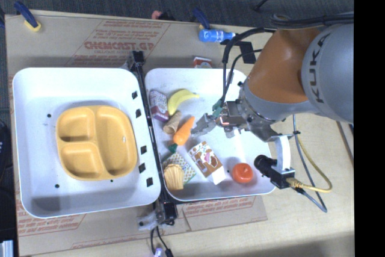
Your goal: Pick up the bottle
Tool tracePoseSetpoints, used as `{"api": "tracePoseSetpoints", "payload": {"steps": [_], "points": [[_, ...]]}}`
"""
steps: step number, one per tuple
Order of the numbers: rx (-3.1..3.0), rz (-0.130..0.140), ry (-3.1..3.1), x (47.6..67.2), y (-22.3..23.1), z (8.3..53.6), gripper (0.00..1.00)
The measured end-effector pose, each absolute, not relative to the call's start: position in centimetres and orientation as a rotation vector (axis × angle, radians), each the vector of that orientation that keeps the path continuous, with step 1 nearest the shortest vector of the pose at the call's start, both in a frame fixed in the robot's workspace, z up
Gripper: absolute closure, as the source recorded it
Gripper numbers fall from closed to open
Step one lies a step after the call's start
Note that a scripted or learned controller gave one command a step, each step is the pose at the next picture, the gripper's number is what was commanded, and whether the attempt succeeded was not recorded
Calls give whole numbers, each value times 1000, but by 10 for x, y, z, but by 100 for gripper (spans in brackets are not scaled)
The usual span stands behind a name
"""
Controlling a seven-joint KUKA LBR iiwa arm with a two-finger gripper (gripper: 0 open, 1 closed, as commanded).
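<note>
Right of centre in the frame, the end effector (pixel 209 121) is hovering low over the right bin (pixel 180 73), beside a carrot (pixel 184 129); whether it is spread or pressed together I cannot tell. It seems to be approaching. What looks like the bottle (pixel 242 173), orange-capped, is lying at that bin's lower right, so the next move calls for shifting there. A banana (pixel 180 98) and carton (pixel 207 161) are sharing the bin; the left bin (pixel 24 87) is holding a yellow tray (pixel 96 141).

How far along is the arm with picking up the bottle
Done: the arm has reached into the right bin, with its claw low beside the carrot and banana. In hand: nothing I can see between its fingers. Left: the whole grasp and lift. I can't pick out a bottle for certain; the carton and orange ball lie untouched.
</note>
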State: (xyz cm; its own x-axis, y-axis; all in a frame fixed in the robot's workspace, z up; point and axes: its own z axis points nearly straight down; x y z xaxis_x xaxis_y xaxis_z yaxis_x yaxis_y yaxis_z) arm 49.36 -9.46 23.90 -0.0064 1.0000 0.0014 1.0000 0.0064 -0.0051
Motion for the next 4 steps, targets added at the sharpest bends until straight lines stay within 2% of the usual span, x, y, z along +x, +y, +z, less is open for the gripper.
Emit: {"api": "tracePoseSetpoints", "payload": {"steps": [1,2,3,4], "points": [[-2549,4,-1833,591,-37,263,0],[-2784,5,-1452,640,-12,347,0],[-2973,4,-1011,620,-22,463,0],[-3036,4,-804,612,20,542,0]]}}
